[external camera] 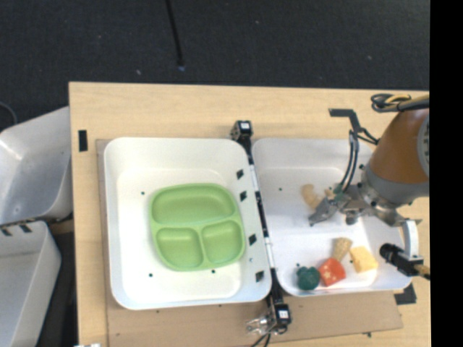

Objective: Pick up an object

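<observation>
The right bin (289,165) holds several small toy foods: a tan piece (310,194) near its middle, a tan-orange piece (341,249), a yellow block (363,259), a red piece (331,271) and a dark green one (307,277) along the near side. My gripper (327,211) reaches in from the right, low over the bin, just right of and below the tan piece. Its dark fingers point left and nothing shows between them.
The left bin (123,266) carries a green three-compartment plate (197,225). A divider with black clips (255,201) runs between the bins. The arm's orange band (401,150) hangs over the right bin's far right side. White equipment (29,186) stands off the bench's left edge.
</observation>
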{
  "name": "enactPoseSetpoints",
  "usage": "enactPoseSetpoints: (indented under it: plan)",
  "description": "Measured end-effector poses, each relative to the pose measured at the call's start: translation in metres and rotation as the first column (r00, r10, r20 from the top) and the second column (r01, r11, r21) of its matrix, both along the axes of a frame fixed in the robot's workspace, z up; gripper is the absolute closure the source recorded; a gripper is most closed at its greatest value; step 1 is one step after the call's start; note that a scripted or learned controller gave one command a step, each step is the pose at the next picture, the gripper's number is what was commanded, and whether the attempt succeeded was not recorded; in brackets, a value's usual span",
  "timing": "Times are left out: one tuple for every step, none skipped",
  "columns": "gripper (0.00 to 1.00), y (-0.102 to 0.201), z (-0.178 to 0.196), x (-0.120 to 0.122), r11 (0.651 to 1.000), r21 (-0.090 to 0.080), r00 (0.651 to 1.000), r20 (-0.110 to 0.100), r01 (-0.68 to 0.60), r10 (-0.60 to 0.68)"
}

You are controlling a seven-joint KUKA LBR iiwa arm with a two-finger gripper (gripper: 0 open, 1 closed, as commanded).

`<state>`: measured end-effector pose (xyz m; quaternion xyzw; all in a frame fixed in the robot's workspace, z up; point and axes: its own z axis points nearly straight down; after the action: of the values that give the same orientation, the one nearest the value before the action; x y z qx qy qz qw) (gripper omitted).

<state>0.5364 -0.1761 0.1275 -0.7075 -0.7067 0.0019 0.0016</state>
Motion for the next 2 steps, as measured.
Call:
enactPoseSetpoints:
  plan:
    - [1.00, -0.001, 0.014, 0.001, 1.000, -0.001, 1.000, 0.007, 0.004, -0.004]
    - [1.00, 0.003, 0.074, -0.003, 1.000, -0.002, 1.000, 0.012, -0.004, 0.004]
